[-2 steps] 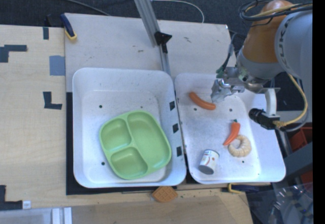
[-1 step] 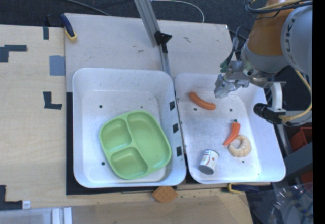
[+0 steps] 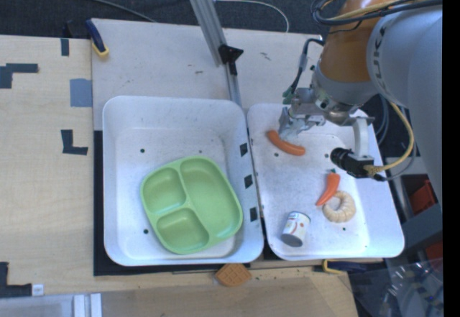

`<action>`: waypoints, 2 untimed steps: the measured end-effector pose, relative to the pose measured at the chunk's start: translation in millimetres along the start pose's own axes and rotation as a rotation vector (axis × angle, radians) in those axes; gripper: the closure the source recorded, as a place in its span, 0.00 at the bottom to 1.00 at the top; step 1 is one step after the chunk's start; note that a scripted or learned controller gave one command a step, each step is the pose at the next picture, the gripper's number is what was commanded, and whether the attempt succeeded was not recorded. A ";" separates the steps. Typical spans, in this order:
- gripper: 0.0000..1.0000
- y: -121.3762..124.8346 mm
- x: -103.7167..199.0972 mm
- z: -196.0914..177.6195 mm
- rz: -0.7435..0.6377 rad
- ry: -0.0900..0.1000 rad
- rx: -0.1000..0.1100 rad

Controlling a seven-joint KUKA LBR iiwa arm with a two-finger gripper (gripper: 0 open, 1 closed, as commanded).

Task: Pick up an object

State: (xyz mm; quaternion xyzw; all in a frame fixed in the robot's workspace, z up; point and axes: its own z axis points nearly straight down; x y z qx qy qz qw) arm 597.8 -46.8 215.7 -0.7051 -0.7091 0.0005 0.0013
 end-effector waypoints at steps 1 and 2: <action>1.00 -5.3 63.2 -0.7 -0.003 0.001 0.000; 1.00 -5.4 118.6 -13.4 -0.002 0.001 -0.001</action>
